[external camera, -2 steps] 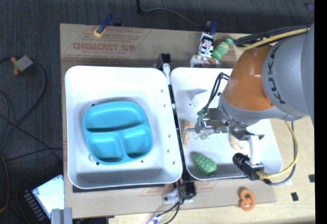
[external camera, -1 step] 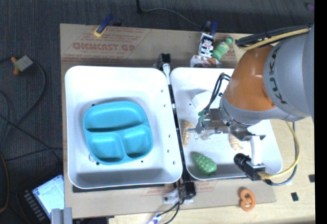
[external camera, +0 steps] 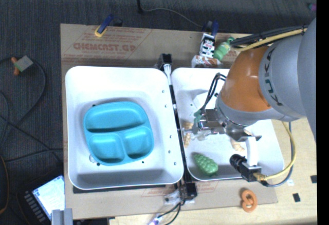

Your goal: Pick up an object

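near the front edge of the right bin (external camera: 277,165) lies a green knobbly object (external camera: 205,164), close to the wall that divides the two bins, with bare white floor to its right. just above it, by that same wall, sit a few small pale bits (external camera: 187,134). the gripper (external camera: 208,125) hangs over the middle of this bin, above and apart from the green object; the wrist hides its tips, so open or closed i cannot tell. the grey arm (external camera: 277,80) with its orange band covers the bin's far right half. the left bin (external camera: 77,85) holds a blue sectioned tray (external camera: 118,131), with white margin all round. an orange ring (external camera: 249,200) rests on the bench outside the bins' front edge.
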You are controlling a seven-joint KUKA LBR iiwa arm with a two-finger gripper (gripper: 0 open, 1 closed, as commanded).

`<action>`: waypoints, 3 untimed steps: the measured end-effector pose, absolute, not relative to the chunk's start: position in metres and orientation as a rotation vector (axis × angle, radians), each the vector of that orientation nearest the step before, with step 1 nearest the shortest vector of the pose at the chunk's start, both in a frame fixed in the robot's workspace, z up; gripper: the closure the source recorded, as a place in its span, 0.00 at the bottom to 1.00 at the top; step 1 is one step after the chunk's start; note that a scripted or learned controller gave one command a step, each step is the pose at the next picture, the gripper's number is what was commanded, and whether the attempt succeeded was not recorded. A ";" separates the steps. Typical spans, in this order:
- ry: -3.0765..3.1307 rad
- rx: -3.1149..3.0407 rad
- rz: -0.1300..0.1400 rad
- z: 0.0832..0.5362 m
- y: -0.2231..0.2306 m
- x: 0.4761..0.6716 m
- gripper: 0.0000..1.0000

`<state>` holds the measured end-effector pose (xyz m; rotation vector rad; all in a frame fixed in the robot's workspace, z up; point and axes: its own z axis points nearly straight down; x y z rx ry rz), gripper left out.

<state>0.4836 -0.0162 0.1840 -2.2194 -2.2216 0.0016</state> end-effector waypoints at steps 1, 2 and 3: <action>-2.222 -2.219 0.001 0.184 -0.005 0.484 1.00; -2.223 -2.219 0.002 0.192 0.028 0.484 1.00; -2.220 -2.221 0.005 0.184 0.003 0.483 1.00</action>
